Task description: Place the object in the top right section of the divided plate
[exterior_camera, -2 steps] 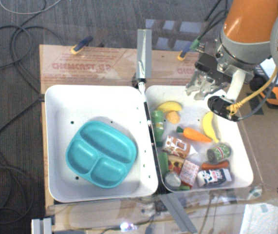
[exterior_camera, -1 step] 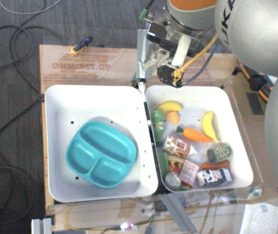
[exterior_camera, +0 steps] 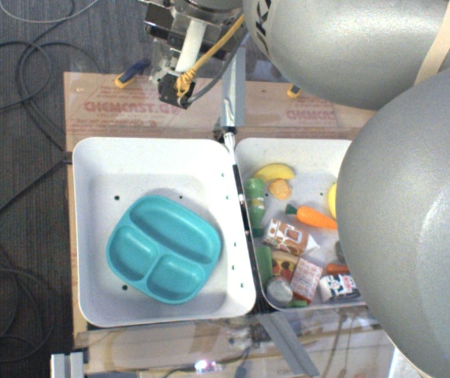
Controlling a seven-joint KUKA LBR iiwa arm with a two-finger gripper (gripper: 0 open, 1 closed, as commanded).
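A teal divided plate (exterior_camera: 164,248) with three sections lies tilted in the left white bin (exterior_camera: 98,172); its sections hold nothing. My gripper (exterior_camera: 227,132) hangs from the wrist at the top of the view. Its tip points down at the far end of the rim between the two bins. I see nothing held at the tip. The right bin (exterior_camera: 319,152) holds toy food: a yellow banana (exterior_camera: 274,172), a carrot (exterior_camera: 317,217), a small orange piece (exterior_camera: 280,188) and a green bottle-like piece (exterior_camera: 254,203).
The arm's big grey links cover the right side of the right bin. Small printed boxes (exterior_camera: 286,237) (exterior_camera: 306,278), a can (exterior_camera: 278,291) and a small carton (exterior_camera: 339,287) crowd that bin's near part. Cables lie on the dark floor at left.
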